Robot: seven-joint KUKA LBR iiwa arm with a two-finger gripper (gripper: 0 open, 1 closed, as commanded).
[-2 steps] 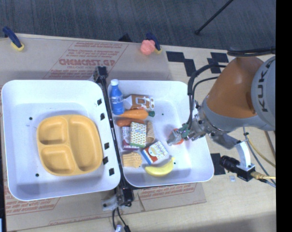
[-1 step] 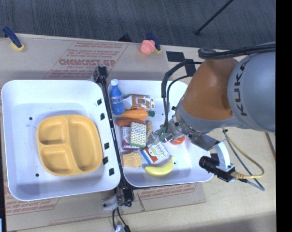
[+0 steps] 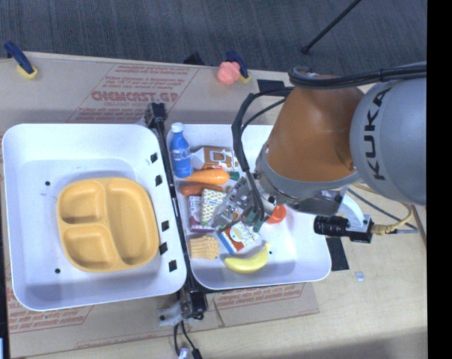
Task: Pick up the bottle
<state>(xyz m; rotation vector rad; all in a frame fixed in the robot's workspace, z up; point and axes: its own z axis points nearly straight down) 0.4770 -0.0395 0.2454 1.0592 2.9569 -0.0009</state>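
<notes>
The bottle (image 3: pixel 180 150) is small and clear, with a blue cap and blue label. It stands in the far left corner of the right bin (image 3: pixel 312 264), against the divider between the bins. My gripper (image 3: pixel 239 209) hangs over the middle of that bin, to the right of the bottle and nearer the front, clearly apart from it. It is open above a pile of snack packets (image 3: pixel 209 206) and holds nothing. The grey and orange arm covers the bin's right part.
An orange carrot (image 3: pixel 207 176) lies just in front of the bottle. A banana (image 3: pixel 247 262), a waffle piece (image 3: pixel 202 247) and a red item (image 3: pixel 278 214) crowd the right bin. The left bin (image 3: pixel 24 275) holds a yellow compartment plate (image 3: pixel 106 223).
</notes>
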